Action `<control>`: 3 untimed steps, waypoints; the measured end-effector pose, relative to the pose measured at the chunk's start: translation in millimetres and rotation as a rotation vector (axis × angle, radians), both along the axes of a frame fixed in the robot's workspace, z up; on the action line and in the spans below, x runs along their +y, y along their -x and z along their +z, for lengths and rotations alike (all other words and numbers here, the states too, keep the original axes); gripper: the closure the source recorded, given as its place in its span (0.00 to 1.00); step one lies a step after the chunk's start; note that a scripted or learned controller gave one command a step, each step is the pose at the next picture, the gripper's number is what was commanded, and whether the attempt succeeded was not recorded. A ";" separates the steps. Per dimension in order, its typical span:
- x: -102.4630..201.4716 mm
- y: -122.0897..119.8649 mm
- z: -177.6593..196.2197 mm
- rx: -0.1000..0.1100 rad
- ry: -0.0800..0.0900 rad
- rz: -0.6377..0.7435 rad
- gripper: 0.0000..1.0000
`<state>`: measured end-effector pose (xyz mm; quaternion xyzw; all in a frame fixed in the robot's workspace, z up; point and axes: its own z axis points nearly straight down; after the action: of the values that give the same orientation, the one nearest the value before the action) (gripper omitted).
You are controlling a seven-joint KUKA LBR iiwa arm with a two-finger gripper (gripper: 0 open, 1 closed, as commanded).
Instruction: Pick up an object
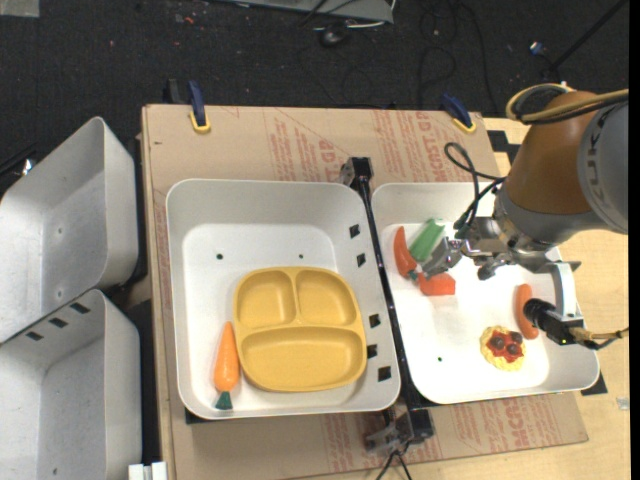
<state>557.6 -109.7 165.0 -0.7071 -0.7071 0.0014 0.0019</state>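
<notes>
My gripper [443, 259] hangs over the left part of the right bin [570, 380], reaching in from the right. Just below it lies an orange-red block [437, 286], and a green piece [428, 235] lies just above it. A red chili-shaped piece [400, 251] rests to the gripper's left, near the bin wall. Whether the gripper touches the block or the green piece cannot be told. Further right in the same bin lie an orange sausage [524, 310] and a small toy pizza [503, 347].
The left bin [190, 268] holds a yellow divided plate [300, 328] and a carrot [226, 360] beside the plate's left edge. A black divider [375, 268] runs between the bins. Grey trays [60, 268] stand at the far left. Cables [470, 183] loop near the wrist.
</notes>
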 end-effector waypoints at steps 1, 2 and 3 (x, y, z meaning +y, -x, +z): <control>6.9 -0.3 -45.5 0.000 0.000 -0.001 0.00; 7.4 0.1 -74.3 -0.002 0.000 -0.001 0.00; 7.1 -0.7 -62.5 -0.005 0.001 -0.002 1.00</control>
<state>558.3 -102.6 102.5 -0.7079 -0.7063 -0.0001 -0.0001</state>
